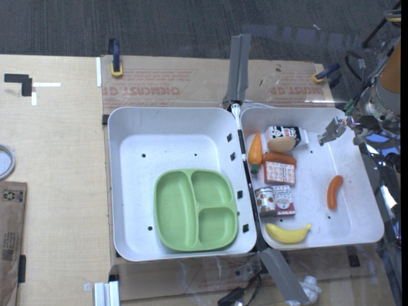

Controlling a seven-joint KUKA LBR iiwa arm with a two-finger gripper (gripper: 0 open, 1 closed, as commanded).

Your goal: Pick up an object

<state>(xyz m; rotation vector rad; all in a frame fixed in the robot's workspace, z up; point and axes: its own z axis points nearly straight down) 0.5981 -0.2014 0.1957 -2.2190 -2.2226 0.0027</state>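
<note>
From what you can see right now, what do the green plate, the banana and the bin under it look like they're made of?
The green plate looks like matte moulded plastic: one even colour, soft rounded dividers. The banana is probably a plastic toy, judging by its smooth, uniformly yellow skin. The right bin seems to be thin white plastic with a faint sheen and rounded corners, though painted metal isn't ruled out.

Setting. A light wooden bench (pixel 57 145) spans the lower frame, bordered above by dark grey carpeted floor (pixel 178 11). Brown cardboard sheeting (pixel 166 85) with red lettering lies at the bench's rear edge, secured by two blue-and-yellow clamps (pixel 115 59). Illumination is even.
</note>
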